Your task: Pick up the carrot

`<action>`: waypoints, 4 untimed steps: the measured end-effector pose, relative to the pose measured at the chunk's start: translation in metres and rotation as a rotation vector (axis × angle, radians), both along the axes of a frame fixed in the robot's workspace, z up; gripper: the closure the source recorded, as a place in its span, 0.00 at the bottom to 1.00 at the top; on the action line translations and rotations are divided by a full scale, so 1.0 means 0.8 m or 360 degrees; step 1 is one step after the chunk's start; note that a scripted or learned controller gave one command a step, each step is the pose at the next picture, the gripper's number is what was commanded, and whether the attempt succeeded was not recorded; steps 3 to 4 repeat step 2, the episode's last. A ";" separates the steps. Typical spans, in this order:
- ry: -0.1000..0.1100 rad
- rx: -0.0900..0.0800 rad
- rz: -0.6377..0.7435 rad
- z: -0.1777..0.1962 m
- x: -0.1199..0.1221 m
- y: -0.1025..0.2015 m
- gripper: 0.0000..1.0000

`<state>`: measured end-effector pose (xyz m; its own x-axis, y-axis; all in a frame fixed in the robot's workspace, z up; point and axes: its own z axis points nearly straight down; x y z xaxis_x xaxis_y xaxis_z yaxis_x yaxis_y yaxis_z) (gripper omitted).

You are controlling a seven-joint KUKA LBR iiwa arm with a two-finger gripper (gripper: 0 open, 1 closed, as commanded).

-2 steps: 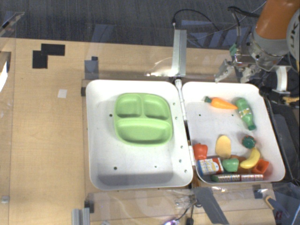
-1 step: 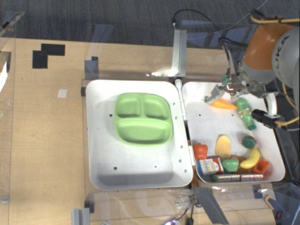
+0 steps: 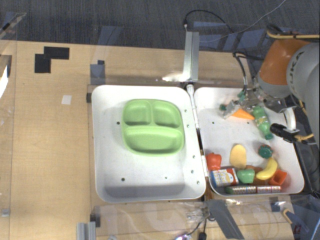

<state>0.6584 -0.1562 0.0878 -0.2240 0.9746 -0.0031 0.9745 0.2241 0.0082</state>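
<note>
Pincer (image 3: 248, 100) low over the carrot (image 3: 242, 114) in the right bin's (image 3: 220, 134) far corner — placed for a grab. Open or closed, impossible to tell. Other toy food heaped nearer than the carrot — clear of it.

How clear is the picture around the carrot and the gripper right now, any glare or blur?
Camera view: the carrot reads as a soft orange wedge, edges slightly blurred. The gripper beside it is a small, cluttered smear, its detail unresolved. Lighting is even over both bins, with a soft shadow along the left bin's near wall and a bright glint on the metal post behind.
</note>
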 end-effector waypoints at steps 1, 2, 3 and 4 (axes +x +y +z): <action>-0.0002 0.0002 0.0003 0.015 0.001 0.001 1.00; -0.0001 0.0001 -0.0035 0.143 0.015 0.050 1.00; -0.0001 0.0001 -0.0035 0.143 0.015 0.050 1.00; -0.0001 0.0001 -0.0035 0.143 0.015 0.050 1.00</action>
